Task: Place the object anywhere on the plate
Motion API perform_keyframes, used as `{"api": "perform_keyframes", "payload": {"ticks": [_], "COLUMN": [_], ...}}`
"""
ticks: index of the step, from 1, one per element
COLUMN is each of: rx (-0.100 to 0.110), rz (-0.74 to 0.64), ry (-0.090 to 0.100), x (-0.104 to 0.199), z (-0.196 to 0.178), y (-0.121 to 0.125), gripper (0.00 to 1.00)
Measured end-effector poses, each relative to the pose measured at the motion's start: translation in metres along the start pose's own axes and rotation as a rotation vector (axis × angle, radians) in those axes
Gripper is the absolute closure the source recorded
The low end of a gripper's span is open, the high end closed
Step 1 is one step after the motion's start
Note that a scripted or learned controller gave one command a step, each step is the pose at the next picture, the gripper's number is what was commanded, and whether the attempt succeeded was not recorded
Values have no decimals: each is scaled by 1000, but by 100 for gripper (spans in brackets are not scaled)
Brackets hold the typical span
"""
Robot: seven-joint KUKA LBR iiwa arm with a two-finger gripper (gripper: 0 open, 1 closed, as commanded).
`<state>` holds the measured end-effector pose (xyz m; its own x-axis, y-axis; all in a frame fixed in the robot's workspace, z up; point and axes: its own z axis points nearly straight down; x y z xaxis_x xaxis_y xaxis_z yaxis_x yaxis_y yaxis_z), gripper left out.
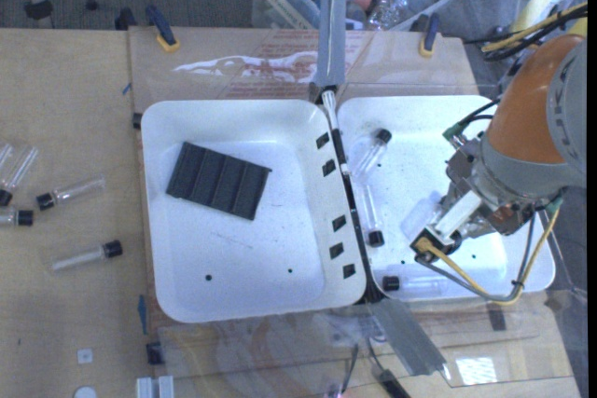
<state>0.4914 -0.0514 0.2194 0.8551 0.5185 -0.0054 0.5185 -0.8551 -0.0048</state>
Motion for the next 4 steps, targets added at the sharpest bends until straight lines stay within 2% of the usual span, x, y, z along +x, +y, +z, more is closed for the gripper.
{"api": "perform_keyframes", "payload": {"ticks": [1,2,3,4], "rx": [-3,-5,-6,-6], "rz": [260,346,219,327], "ry": [4,8,9,7], "x": [86,122,173,143], "z": [-61,-154,-215,-138], "y": [-3,-59,-151,-235], "gripper": [100,100,100,100]}}
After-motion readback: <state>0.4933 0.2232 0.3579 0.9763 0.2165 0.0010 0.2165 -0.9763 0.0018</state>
